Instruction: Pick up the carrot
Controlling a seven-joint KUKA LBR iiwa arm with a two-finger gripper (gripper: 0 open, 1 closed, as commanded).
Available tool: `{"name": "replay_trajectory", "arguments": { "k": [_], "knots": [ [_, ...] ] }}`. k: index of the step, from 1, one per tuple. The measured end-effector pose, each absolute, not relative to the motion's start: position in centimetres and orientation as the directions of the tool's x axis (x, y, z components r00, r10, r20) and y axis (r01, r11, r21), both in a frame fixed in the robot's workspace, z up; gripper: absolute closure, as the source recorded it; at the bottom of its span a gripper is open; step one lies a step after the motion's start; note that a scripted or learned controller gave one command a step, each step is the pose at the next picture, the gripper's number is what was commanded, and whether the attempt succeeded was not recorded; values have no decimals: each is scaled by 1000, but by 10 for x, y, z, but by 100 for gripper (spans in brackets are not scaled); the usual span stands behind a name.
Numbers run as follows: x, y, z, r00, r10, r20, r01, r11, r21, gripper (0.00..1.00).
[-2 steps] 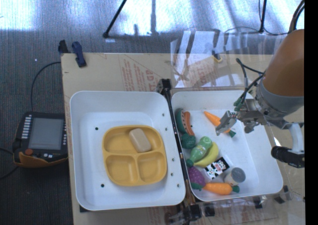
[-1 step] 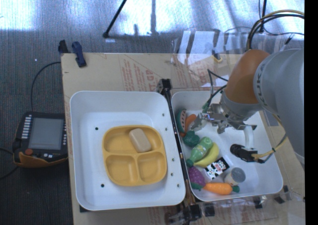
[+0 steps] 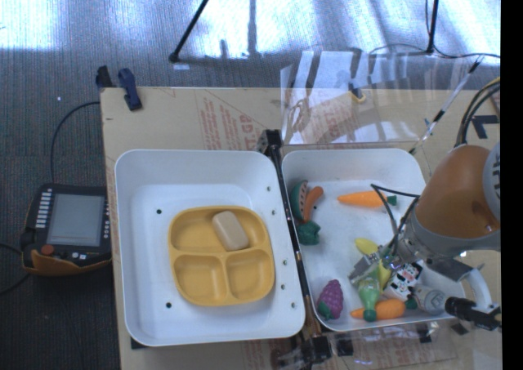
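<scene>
At the near edge of the right bin [image 3: 409, 166], a small orange piece with a green end [image 3: 384, 309] is lying beside a bunch of purple grapes [image 3: 330, 298]; it may be a second carrot, though it is too small to tell. Just beyond it the gripper [image 3: 377, 269] is hanging low among a clutter of yellow and green toys [image 3: 368, 247], and whether it is spread or closed I cannot tell, since the wrist and the toys are hiding it. Nothing is showing as held. The carrot [image 3: 364, 198] is lying flat farther back in the same bin, its green top pointing right, apart from the gripper and free of neighbours, so it is probably offering the easier grasp. In the left bin [image 3: 131, 197] a yellow divided plate [image 3: 208, 278] is carrying a tan block [image 3: 231, 230] in its far compartment. Both bins are sitting on a plywood bench [image 3: 188, 119], with a control pendant [image 3: 69, 225] resting on the floor to the left. Farther off, a clear plastic sheet [image 3: 343, 103] is standing behind the right bin, and tripod legs [image 3: 200, 13] are spreading over sunlit grey carpet [image 3: 82, 9].
</scene>
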State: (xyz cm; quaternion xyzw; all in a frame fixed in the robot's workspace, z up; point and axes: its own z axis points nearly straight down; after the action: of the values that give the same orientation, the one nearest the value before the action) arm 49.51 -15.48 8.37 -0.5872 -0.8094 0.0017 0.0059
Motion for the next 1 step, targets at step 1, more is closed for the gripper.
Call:
{"name": "replay_trajectory", "arguments": {
  "k": [1],
  "knots": [
    [539, -131, 308, -106, 994, -3, 994, 106, 7, 0]
  ]
}}
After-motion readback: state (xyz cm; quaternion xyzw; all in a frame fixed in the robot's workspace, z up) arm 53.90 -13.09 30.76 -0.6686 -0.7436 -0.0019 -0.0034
